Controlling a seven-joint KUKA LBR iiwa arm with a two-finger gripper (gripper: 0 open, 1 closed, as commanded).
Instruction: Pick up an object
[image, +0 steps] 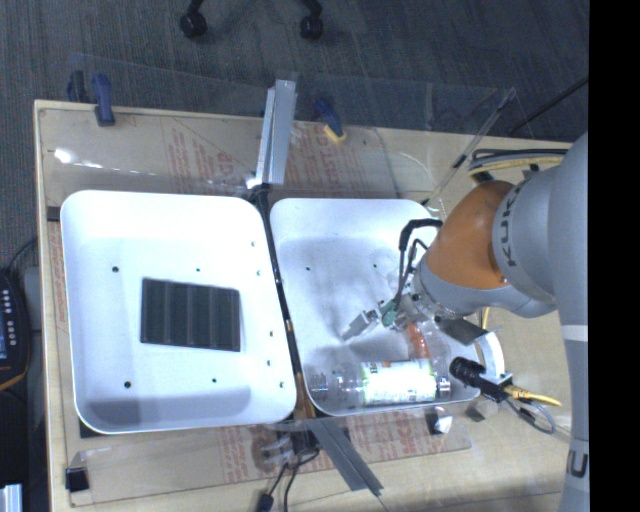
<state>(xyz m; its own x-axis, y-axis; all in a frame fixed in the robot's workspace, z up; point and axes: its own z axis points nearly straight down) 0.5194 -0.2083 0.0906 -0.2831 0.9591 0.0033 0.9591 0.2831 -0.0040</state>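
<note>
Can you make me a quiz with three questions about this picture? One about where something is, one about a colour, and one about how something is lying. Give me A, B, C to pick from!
1. Where is the clear bottle?
A. In the left bin
B. In the right bin, near its front edge
C. On the floor

2. What colour is the band on the robot arm above the wrist?
A. Orange
B. Green
C. Purple

3. How is the bottle placed?
A. Standing upright
B. Lying on its side
C. Hanging in the air

Answers:
1. B, the bottle rests along the front wall of the right bin, while the left bin has a dark ribbed rectangle.
2. A, the rounded part of the arm over the right bin is orange.
3. B, its long side runs flat along the bin floor.
</note>
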